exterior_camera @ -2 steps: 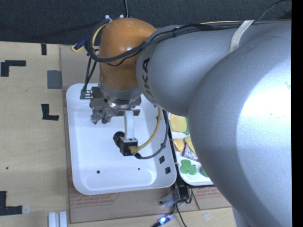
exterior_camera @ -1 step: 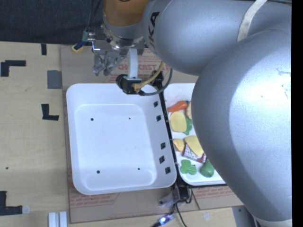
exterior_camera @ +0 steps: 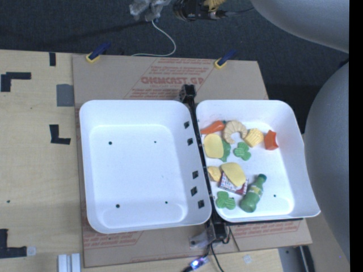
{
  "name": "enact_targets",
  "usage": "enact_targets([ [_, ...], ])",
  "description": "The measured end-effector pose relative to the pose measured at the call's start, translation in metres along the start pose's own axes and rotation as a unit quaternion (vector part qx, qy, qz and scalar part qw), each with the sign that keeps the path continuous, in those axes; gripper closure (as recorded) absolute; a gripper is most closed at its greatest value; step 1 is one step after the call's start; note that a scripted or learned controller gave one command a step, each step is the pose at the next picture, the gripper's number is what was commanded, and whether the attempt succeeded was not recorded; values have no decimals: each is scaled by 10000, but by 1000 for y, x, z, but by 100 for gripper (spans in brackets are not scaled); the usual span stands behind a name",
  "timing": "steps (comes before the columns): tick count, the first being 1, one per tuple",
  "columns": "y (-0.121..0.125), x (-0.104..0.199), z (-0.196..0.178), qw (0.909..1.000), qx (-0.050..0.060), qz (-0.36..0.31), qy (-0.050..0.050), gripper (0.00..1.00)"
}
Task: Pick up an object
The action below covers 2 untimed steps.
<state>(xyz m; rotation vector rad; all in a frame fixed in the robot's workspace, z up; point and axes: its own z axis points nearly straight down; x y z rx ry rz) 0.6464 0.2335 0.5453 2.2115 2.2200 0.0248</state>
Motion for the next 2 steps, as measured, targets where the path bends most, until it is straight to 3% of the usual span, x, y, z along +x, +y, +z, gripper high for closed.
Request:
enact_targets([
  [1, -32, -66, 190, 9998, 185, 43, -66, 100],
  [2, -41, 4, 0, 10000, 0, -26, 13, 100],
])
